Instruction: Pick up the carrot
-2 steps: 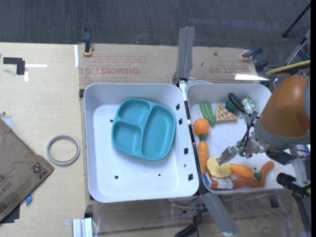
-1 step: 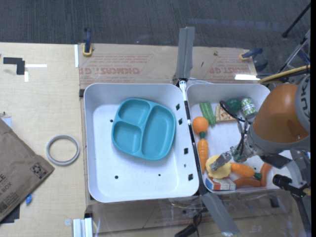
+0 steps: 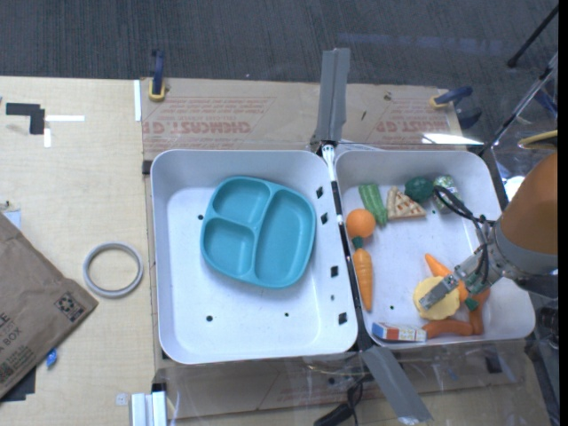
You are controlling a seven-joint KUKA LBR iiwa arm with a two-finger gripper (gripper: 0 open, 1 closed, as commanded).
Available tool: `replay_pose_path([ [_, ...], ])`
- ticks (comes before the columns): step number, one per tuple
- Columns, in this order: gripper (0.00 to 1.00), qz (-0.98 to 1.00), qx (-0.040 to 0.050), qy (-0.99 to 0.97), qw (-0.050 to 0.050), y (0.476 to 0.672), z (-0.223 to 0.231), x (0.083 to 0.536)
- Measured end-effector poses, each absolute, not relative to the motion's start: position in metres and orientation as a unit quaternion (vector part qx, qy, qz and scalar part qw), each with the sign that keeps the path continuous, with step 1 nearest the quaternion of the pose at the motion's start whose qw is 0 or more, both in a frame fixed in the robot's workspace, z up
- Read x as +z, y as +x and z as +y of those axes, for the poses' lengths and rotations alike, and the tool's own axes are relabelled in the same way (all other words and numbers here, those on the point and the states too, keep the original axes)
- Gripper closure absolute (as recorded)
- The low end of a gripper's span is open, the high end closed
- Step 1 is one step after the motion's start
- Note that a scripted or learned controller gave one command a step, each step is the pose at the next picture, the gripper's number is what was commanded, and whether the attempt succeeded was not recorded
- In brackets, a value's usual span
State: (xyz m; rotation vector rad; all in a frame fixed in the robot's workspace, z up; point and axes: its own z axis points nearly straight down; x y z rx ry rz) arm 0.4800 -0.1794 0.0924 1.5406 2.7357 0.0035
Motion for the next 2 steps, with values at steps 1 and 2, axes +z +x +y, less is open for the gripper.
replay_pose_path([
  [1,1.0,0.871,0.0031,0.491,0.003,0.484,-0.179,0.102],
  [2,1.0,0.905,0.0011,0.424,0.006,0.482,-0.17,0.126],
])
